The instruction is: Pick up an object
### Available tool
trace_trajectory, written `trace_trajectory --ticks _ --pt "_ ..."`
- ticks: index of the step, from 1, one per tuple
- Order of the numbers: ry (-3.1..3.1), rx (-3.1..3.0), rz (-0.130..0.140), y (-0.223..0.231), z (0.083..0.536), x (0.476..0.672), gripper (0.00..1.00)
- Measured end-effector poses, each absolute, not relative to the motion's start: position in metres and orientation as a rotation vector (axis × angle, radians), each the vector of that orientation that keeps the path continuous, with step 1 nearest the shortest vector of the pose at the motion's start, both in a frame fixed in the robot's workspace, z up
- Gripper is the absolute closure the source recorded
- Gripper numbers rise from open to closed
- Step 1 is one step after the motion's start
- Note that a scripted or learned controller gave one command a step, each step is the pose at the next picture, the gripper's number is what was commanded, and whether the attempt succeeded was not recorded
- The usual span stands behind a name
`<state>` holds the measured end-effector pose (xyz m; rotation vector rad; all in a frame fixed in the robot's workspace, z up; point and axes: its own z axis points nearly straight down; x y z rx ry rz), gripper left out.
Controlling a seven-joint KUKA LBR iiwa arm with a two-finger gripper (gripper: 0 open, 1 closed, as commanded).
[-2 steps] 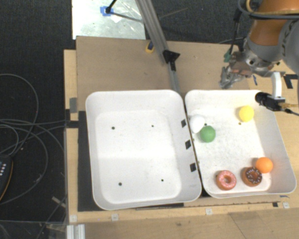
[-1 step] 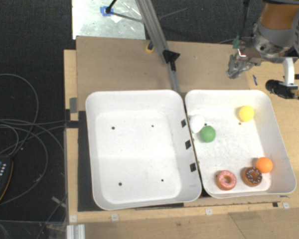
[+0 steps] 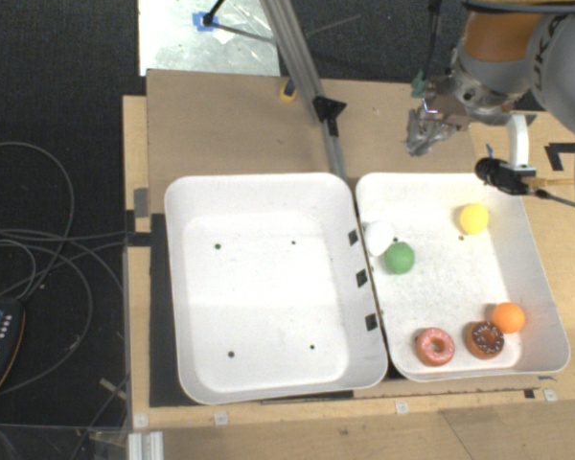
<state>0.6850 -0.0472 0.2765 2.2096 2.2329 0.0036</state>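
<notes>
From above the bench, the gripper [image 3: 425, 134] hangs over the bare board just beyond the far rim of the right bin [image 3: 546, 286], and I cannot tell whether it is open or closed, for it is small and blurred against the wood. Nothing is in it. The step in hand looks like choosing a target and coming down on it, and the sensible choice is the yellow ball [image 3: 473, 218], which lies alone near the far right of that bin with free floor all round. The arm should come across over the rim, centre itself above the ball, and drop straight down. The green ball [image 3: 399, 257] is a worse bet, touching a white ball [image 3: 378, 237] against the left wall. An orange ball [image 3: 507, 317] and two doughnuts [image 3: 434, 346] crowd the near corner. The left bin [image 3: 187, 257] holds no objects.
</notes>
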Motion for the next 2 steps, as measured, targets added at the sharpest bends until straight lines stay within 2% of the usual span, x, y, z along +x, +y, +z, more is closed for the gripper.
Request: trace_trajectory --ticks 1,2 --pt "2.235 2.21 0.004 0.01 0.275 0.673 1.0" --pt "2.234 2.211 0.002 0.058 0.276 0.651 1.0"
